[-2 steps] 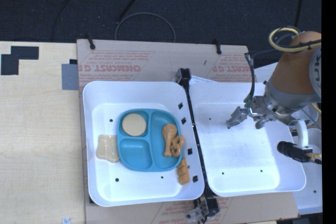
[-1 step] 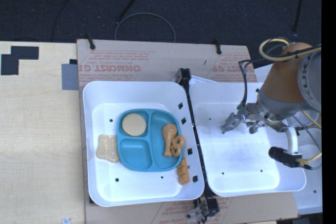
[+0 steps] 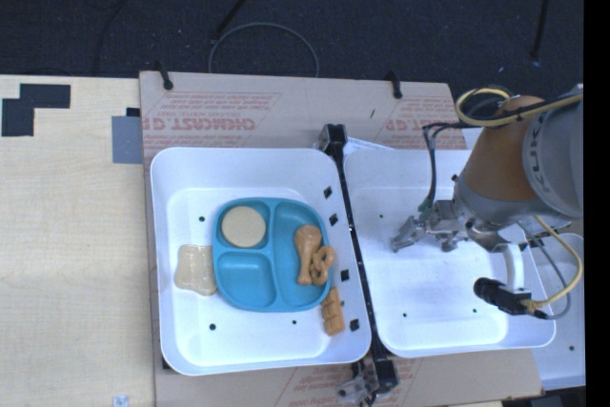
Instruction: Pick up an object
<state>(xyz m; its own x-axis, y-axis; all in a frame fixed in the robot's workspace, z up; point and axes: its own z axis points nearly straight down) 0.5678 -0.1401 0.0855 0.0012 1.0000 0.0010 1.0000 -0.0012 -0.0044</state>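
Gripper (image 3: 419, 236) hangs with fingers apart, holding nothing, right of the blue tray (image 3: 270, 254), whose pretzel (image 3: 313, 254) lies lengthwise nearest it.

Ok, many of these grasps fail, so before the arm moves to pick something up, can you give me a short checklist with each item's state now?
1. Objects available: ok. The left bin holds a blue tray, a round piece, a pretzel-like piece, a pale piece and a small piece.
2. Gripper over a target: not ok, it is over the right bin.
3. Object between fingers: not ok.
4. Finger opening: cannot tell.
5. Divider between bins in the path: cannot tell.
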